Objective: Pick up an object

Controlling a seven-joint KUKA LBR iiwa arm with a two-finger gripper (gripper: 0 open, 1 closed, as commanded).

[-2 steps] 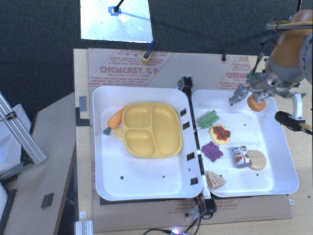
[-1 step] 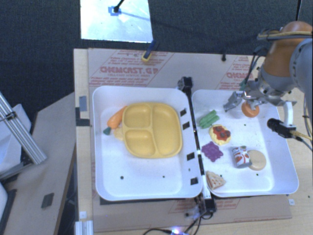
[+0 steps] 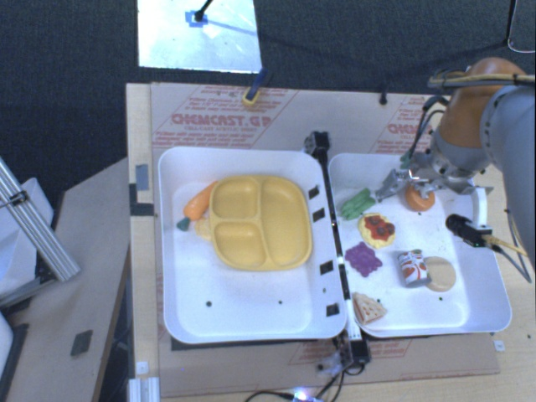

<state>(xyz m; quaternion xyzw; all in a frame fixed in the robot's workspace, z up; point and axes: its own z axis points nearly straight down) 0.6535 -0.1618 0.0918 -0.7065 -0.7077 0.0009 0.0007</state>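
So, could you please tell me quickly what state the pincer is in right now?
Pincer: low over the right bin, beside the green toy and the orange piece; whether it is open or closed cannot be told.

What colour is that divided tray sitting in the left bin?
The divided tray is yellow, clearest in the camera view.

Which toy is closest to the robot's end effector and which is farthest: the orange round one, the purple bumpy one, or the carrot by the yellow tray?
Measured from the end effector in the camera view:
1. The orange round toy, right beside it in the right bin.
2. The purple bumpy toy, lower in the same bin.
3. The orange carrot toy, across in the left bin, beside the yellow plastic divided tray.
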